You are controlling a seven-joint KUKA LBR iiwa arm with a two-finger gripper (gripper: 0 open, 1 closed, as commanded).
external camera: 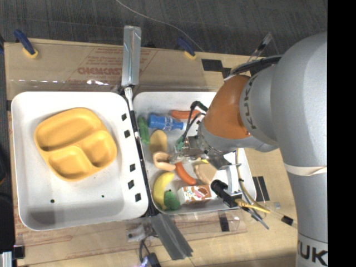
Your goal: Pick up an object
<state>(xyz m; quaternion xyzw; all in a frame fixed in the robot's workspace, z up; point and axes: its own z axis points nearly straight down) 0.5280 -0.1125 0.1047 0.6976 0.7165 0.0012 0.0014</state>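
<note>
Because the arm (261, 115) reaches in from the right, its hand (192, 148) hangs low over the right bin (146, 102), where all the toys are piled together; I cannot tell its state. Just under it lie an orange sausage (186, 173) and a tan ring (163, 161). The sausage looks small, smooth and shiny. The yellow tray (75, 142) sits alone in the left bin (22, 199)
</note>
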